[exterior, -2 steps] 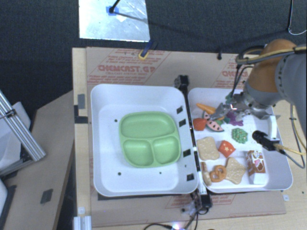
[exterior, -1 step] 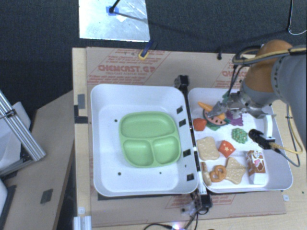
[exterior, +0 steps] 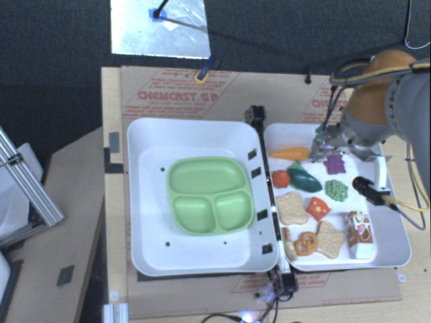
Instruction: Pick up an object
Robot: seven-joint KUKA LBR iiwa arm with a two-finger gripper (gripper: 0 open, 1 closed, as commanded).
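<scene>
My gripper (exterior: pixel 328 147) hangs low over the far part of the right bin (exterior: pixel 399 242). It is just beyond a purple toy (exterior: pixel 335 164) and next to the right end of an orange carrot (exterior: pixel 289 154). Nothing shows between its tips from this angle. Closer to the front lie a red tomato (exterior: pixel 279 178), a dark green vegetable (exterior: pixel 305 180), a green bumpy piece (exterior: pixel 337 190), a red-orange piece (exterior: pixel 318 208), two bread slices (exterior: pixel 292 208) (exterior: pixel 330 239), a pretzel (exterior: pixel 304 243) and a small carton (exterior: pixel 360 231).
The left bin (exterior: pixel 145 180) holds a green divided plate (exterior: pixel 205 195). A black divider (exterior: pixel 264 180) runs between the two bins. Beyond the bench lies a shiny metal sheet (exterior: pixel 161 19). The arm's grey body and orange band (exterior: pixel 377 79) stand over the right bin's far corner.
</scene>
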